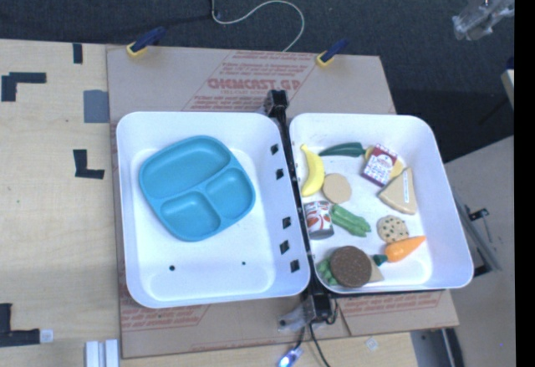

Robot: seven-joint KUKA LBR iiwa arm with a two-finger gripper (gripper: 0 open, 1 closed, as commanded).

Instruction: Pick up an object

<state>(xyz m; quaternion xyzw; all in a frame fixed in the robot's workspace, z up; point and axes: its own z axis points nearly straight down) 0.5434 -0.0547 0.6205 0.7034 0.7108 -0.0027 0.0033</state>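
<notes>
toy food waits in the right bin

the left bin (pixel 150 273) has a big blue plate (pixel 196 187). the right bin (pixel 435 190) has small toy food: a banana (pixel 312 170), a burger (pixel 349 266), a carrot (pixel 404 248). the gripper (pixel 485 6) is blurry, far up at the top right, so i cannot tell its grip.

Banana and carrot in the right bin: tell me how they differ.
The banana is yellow and curved; the carrot is orange, straight and tapered, with a green end. The banana lies along the bin's left wall by the divider, running roughly top to bottom; the carrot lies near the lower right, slanting across. The banana looks longer. Both are toy foods lying flat in the right bin.
</notes>
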